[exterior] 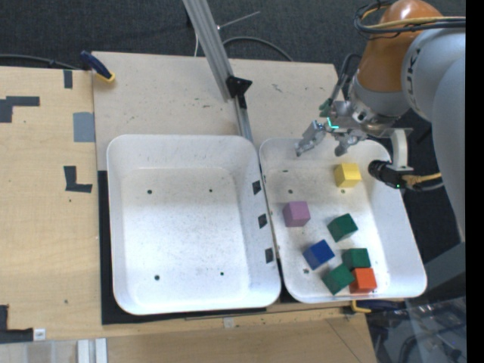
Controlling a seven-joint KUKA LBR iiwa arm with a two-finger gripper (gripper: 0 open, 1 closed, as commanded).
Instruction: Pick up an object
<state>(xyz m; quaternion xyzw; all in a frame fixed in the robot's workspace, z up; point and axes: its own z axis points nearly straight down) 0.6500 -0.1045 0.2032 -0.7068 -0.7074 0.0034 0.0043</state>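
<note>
White plastic is lying under my pincer at the right bin's twelve o'clock rim.
I am holding my fingers spread wide and gripping nothing; the yellow cube is sitting near at my four o'clock, with the purple cube, blue cube, green blocks and orange cube clustering towards six o'clock.

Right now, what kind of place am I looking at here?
Likely a robotics lab bench for pick-and-place trials: a robot arm reaching over two white bins, coloured blocks in the right one, tape marks on the wooden table.
</note>
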